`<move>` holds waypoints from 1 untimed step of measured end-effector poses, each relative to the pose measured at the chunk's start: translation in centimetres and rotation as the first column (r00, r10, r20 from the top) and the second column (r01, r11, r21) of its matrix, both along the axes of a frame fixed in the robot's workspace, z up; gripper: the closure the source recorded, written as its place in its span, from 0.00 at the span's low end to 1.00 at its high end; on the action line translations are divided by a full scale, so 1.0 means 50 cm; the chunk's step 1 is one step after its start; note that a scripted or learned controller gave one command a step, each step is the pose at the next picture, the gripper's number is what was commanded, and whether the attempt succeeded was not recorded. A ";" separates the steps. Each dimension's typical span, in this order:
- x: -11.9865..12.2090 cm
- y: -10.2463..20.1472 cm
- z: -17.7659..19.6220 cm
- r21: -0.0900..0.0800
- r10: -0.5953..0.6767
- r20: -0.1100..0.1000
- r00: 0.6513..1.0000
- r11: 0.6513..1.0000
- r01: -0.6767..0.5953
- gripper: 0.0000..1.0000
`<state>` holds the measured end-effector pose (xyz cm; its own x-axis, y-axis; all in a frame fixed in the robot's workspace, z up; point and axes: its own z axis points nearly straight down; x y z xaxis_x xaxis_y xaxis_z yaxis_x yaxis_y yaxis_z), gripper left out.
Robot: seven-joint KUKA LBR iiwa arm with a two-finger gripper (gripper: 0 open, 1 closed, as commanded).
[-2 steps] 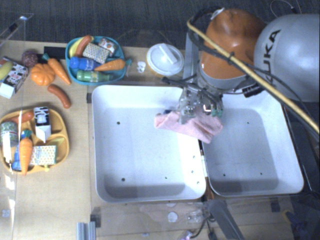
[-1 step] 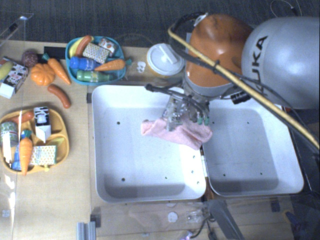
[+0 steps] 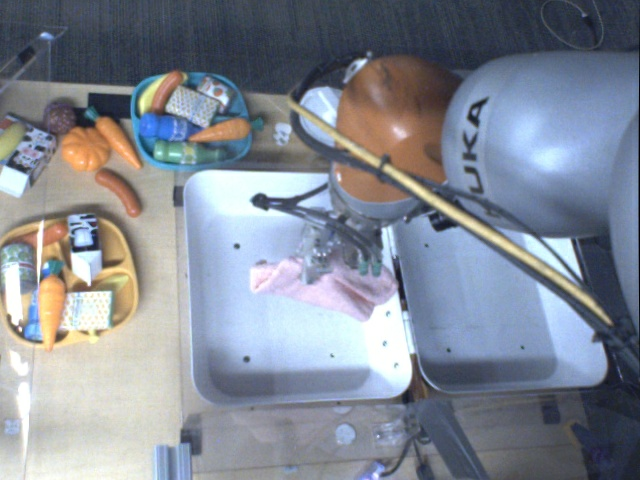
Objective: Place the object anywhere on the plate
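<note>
A pink, soft-looking flat item (image 3: 325, 288) lies in the middle of the left white bin (image 3: 230, 353), slightly towards its right wall. My gripper (image 3: 342, 255) hangs straight down from the orange wrist band, right over the pink item's upper edge and touching or nearly touching it. The arm's bulk hides what lies directly beneath the wrist. I cannot make out any separate object between the gripper's parts.
The right white bin (image 3: 500, 353) is partly covered by the arm. On the bench to the left stand a blue bowl (image 3: 192, 120) of toy food and a yellow tray (image 3: 70, 283) of toys. A toy pumpkin (image 3: 82, 148), carrot and sausage (image 3: 120, 192) lie loose.
</note>
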<state>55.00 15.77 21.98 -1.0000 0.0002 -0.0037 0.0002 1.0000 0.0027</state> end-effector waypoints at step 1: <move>0.000 0.000 0.000 0.000 0.000 0.000 1.000 1.000 0.000 0.00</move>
